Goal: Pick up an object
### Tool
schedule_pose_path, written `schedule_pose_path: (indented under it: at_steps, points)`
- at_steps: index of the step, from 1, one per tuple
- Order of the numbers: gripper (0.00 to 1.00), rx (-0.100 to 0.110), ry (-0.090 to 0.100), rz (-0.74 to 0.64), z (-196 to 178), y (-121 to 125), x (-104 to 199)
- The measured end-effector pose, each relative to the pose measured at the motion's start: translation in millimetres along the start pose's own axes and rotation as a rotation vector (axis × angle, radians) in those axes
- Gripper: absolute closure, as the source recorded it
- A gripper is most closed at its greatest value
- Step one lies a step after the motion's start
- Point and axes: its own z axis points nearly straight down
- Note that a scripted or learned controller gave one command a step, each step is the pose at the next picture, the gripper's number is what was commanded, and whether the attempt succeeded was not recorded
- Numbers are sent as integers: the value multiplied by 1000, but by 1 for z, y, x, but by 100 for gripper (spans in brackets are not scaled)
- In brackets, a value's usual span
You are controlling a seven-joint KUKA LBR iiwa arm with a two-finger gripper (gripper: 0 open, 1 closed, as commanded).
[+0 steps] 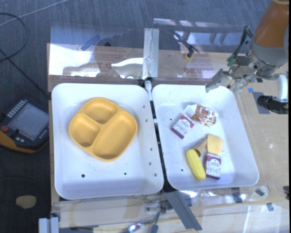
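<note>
A single fixed camera looks down from above the desk (271, 130) at a slant, far enough back to take in both white bins — the left bin (63, 130) and the right bin (245, 144) — plus the dark floor (19, 42) around them. The arm (274, 25) enters at the view's upper right corner, cropped by the frame edge.
</note>
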Motion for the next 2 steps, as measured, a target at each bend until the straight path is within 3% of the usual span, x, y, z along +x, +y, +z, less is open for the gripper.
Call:
schedule_pose_path:
  at_steps: [1,2]
  points:
    - [0,0,0,0,0,0,0]
    - [0,2,-1,16,19,20,50]
